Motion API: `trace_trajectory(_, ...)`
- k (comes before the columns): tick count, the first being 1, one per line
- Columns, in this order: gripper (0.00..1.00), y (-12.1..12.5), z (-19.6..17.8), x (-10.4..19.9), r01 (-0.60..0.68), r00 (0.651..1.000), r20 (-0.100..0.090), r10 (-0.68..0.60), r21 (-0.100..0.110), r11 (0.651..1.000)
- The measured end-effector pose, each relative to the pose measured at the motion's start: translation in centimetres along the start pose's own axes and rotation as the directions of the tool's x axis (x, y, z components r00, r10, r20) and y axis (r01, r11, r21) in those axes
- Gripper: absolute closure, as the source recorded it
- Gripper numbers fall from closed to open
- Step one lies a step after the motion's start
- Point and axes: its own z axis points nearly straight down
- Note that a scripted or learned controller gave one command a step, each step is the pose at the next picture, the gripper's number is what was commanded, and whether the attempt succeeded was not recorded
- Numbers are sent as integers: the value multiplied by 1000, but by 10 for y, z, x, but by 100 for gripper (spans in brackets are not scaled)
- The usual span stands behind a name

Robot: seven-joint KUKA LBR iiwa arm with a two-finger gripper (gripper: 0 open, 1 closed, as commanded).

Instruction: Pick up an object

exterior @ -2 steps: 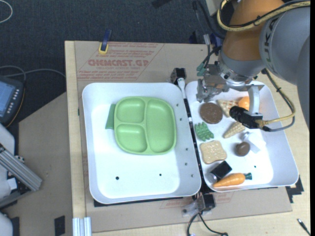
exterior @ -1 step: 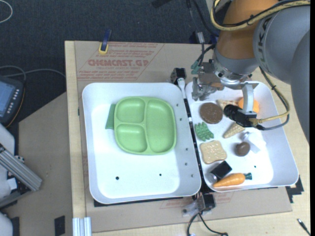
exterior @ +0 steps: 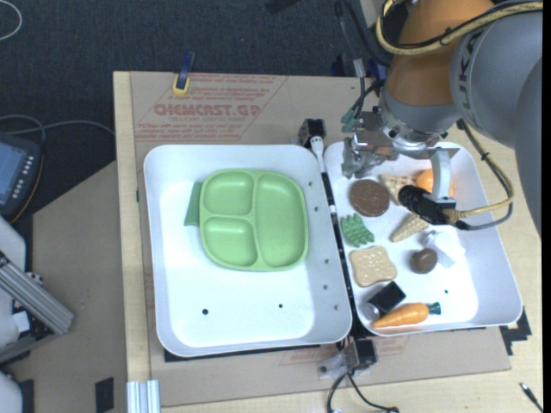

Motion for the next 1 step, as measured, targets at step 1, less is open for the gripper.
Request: trace_trajectory(1, 100, 0, 1, 6, 2, 1000, -1, -2, 1, 1000)
